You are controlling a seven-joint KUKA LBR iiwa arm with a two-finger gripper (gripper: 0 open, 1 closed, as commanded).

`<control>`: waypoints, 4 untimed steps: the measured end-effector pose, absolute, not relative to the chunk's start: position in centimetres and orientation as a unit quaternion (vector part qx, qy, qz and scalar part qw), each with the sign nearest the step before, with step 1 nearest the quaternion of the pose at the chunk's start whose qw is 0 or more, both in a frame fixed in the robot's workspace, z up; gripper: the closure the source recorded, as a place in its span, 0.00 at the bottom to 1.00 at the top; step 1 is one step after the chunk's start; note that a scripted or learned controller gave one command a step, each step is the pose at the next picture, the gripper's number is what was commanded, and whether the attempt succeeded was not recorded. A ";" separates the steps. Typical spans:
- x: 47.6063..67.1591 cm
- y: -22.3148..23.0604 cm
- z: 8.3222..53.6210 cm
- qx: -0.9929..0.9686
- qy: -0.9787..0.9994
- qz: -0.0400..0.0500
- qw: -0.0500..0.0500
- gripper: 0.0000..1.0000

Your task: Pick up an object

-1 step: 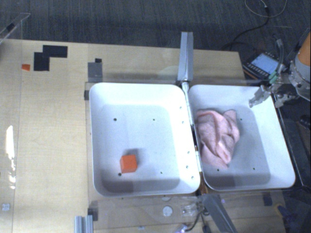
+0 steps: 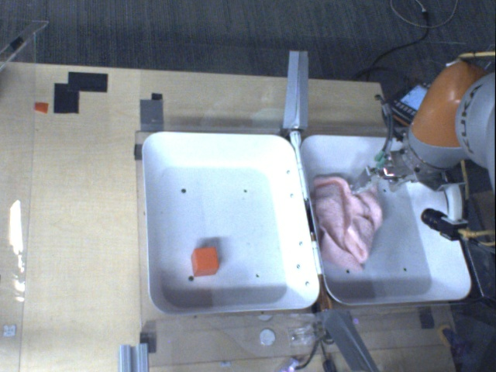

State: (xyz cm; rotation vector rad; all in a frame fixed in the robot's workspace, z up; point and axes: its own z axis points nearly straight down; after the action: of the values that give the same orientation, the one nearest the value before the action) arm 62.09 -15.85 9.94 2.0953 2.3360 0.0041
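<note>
A crumpled pink cloth (image 2: 346, 219) lies in the left half of the right bin (image 2: 403, 285). An orange block (image 2: 205, 261) sits near the front of the left bin (image 2: 155, 208). My gripper (image 2: 377, 178) is low over the right bin, at the cloth's upper right edge, and looks to be touching or just above the fabric. The grey arm with its orange band (image 2: 442, 107) reaches in from the right.
A metal post (image 2: 296, 91) stands behind the seam between the two bins. Black flat shapes (image 2: 77, 90) and a small orange square (image 2: 40, 108) lie on the wooden bench at the far left. Cables run over the dark floor behind.
</note>
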 end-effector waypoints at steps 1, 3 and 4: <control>64.8 -13.5 8.7 0.730 0.683 0.003 0.003 0.00; 54.2 -15.2 9.0 0.622 0.783 0.003 0.006 0.00; 55.4 -10.7 9.0 0.569 0.822 0.004 0.008 0.00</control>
State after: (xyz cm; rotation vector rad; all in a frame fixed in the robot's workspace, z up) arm 55.44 -10.71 9.03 1.7791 2.5706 0.0117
